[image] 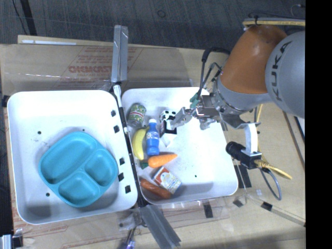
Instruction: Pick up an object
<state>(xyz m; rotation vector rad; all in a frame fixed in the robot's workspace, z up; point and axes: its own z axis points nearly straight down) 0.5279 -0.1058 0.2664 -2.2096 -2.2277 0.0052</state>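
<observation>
Pincer sits low in the right bin, upper middle, reaching in from the right. Can't tell if it's wide or narrow, too blurry there. A small black-and-white object is touching or just left of its tip; probably the target, nothing visibly gripped. The rest lie further left and toward the front: blue bottle and banana with long axes running front-to-back, carrot crosswise. Blue divided plate sits in the left bin.
</observation>
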